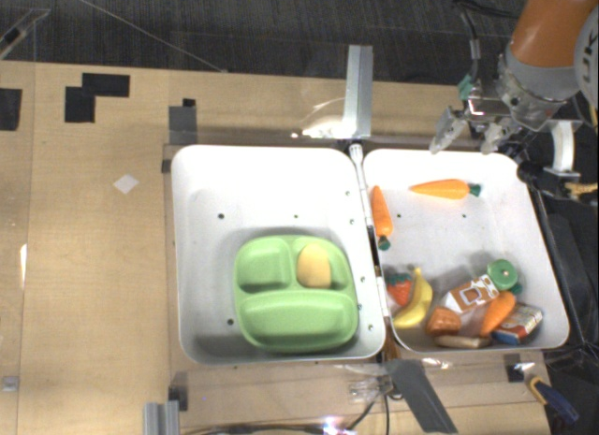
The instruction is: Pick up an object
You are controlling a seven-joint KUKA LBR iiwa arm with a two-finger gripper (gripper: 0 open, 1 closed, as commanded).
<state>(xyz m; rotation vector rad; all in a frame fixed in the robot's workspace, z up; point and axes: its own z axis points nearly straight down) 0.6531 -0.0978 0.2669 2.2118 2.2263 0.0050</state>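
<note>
My gripper (465, 135) hangs over the far edge of the right bin (538, 227), its two fingers spread apart with nothing between them. Just below it in that bin lies an orange carrot (440, 189) with a green tip. A second carrot (380, 212) lies along the bin's left wall. At the bin's near side sits a pile: a banana (416, 300), a small carton (473, 293), a green round piece (502, 274), an orange piece (496, 312) and a few other toys.
The left bin (201, 237) holds a green divided tray (281, 307) with a yellow egg-shaped object (314, 266) in one compartment. A metal post (359, 87) stands at the far side between the bins. Cables run along the right.
</note>
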